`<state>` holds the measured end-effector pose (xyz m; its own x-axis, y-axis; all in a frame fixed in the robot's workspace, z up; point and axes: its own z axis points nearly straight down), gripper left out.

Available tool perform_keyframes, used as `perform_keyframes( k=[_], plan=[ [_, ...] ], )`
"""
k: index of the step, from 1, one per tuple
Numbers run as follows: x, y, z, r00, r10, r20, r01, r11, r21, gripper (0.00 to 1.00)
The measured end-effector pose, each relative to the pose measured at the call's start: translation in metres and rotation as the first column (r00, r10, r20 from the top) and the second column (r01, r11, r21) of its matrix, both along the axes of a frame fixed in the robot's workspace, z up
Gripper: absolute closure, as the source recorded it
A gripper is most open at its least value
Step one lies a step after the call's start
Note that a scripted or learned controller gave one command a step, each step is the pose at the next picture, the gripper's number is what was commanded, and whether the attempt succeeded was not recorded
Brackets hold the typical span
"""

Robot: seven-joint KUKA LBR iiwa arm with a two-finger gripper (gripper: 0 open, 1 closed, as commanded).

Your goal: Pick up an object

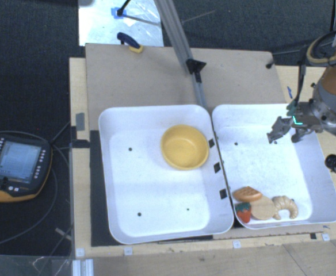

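Gripper [284, 132] of mine is hanging over the right bin [323, 171], up in its far half near the right wall, and nothing sits between the fingers. They look spread a bit, so I'd call it released, though the view is small and a little fuzzy there. The grey arm [335, 94] with its orange band comes in from the right edge behind it.

Stuff to pick is all bunched in the near corner of that same bin, well apart from my gripper and closer to the camera. There's a bread roll [247, 194] with a brown crust, a small red thing [244, 213] just below it that might be a tomato or strawberry, can't really tell, a pale round biscuit-looking piece [263, 209] touching both, and a croissant [286, 206] curled just to the right of that. The whole cluster lies toward the left side of the bin's front edge, so it's down and a little left from where my fingers hang.

Over in the left bin [116, 171] there's a yellow bowl [184, 146], upright, sitting in the far right part near the divider between the two bins.

Off the bench on the left, the teach pendant [15, 165] lies on the dark floor
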<state>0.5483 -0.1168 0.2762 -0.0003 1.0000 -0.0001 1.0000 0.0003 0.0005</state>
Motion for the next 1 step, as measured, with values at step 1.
perform_keyframes(
  k=[1],
  plan=[
    [0.0, 0.0, 0.0, 1.0, 0.0, 0.0, 0.0, 1.0, 0.0, 0.0]
  ],
)
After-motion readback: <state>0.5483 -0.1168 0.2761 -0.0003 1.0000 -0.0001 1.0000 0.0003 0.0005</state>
